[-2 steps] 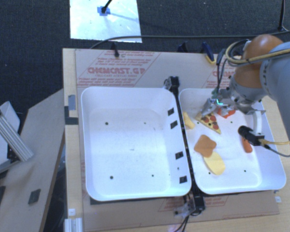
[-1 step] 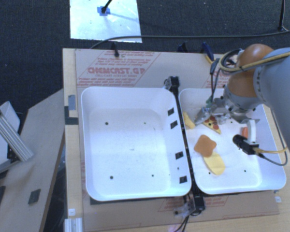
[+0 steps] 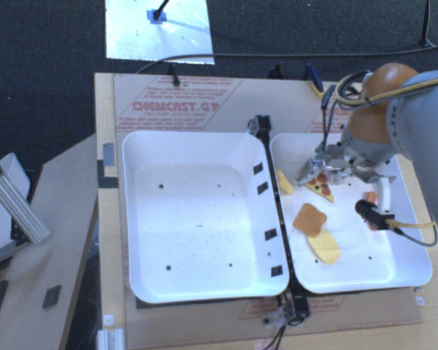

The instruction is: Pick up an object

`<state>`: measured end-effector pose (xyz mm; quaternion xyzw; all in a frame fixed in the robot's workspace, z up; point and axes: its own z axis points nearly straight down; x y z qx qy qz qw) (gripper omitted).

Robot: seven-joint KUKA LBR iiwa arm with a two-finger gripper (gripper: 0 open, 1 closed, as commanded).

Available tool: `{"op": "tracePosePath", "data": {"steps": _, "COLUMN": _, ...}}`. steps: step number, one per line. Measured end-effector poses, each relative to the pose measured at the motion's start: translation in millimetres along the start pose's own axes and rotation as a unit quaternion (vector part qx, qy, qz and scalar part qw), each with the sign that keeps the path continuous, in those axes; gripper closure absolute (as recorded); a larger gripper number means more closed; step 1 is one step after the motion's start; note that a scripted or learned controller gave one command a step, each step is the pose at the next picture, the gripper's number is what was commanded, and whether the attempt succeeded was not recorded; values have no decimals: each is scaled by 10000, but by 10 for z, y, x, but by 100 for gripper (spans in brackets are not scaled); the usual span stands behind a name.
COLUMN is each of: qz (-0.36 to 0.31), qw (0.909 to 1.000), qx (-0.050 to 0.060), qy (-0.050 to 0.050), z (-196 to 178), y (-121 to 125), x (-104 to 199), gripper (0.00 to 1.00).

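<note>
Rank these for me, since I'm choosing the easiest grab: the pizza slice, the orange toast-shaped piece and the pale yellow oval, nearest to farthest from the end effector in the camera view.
1. Pizza slice, directly beside the end effector, upper part of the right bin.
2. Orange toast-shaped piece, below it, mid-bin.
3. Pale yellow oval, lowest, toward the bin's near edge.
</note>
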<state>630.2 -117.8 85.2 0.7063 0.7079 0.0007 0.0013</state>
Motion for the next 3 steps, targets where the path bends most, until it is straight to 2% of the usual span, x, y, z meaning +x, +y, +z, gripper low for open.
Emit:
{"op": "tracePosePath", "data": {"steps": 1, "qz": -13, "qw": 10000, "qx": -7, "qy": 0, "z": -2, "y": 204, "x": -84, "gripper": 0}}
{"op": "tracePosePath", "data": {"steps": 2, "qz": -19, "qw": 10000, "qx": -7, "qy": 4, "z": -2, "y": 336, "x": 37, "gripper": 0}}
{"op": "tracePosePath", "data": {"steps": 3, "qz": 36, "qw": 10000, "qx": 15, "qy": -17, "z": 4, "y": -109, "x": -717, "gripper": 0}}
